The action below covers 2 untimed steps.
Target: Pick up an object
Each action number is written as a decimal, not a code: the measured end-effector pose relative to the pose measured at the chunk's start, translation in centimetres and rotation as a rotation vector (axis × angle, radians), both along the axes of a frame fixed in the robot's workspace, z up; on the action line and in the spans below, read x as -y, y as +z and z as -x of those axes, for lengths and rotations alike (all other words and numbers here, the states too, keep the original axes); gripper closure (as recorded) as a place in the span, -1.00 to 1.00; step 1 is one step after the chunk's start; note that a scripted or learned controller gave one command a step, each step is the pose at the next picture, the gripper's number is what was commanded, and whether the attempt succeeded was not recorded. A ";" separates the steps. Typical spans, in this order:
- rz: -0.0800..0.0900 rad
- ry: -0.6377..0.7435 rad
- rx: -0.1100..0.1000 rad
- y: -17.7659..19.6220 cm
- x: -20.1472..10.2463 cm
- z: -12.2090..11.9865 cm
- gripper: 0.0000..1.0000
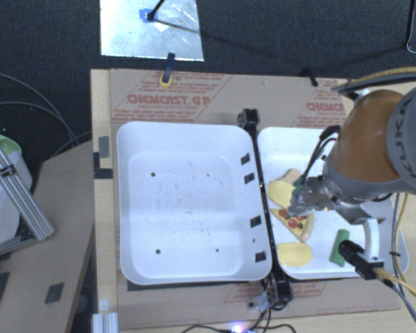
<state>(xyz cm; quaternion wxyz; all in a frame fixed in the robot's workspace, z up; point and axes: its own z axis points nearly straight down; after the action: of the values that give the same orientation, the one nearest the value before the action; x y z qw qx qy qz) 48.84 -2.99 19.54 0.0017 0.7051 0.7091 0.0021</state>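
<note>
My gripper [299, 207] reaches down into the right bin [291, 144], its tip right over a yellow pizza-slice toy with red spots [295, 225]. A pale yellow wedge [281, 189] lies just left of the gripper, partly hidden by it. A yellow oval piece [293, 254] rests near the bin's front edge. A green block [340, 247] lies to the right of that, beside a black part of the arm. The arm's orange band [367, 134] covers the bin's right side. The wrist hides whether anything sits between the fingers.
The left bin [187, 200] stands beside the right one, joined by a black divider with clips [253, 186]. Cardboard [194, 96] lies under both bins. A metal frame [14, 193] stands at the far left. Cables run along the right edge.
</note>
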 end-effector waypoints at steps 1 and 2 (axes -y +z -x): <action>-0.001 0.004 0.009 12.0 -3.4 0.0 1.00; -0.001 0.002 -0.009 5.9 -7.0 0.2 1.00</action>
<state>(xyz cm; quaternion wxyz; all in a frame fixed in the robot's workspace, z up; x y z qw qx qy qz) 48.62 4.04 25.39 -0.0016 0.7044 0.7098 -0.0008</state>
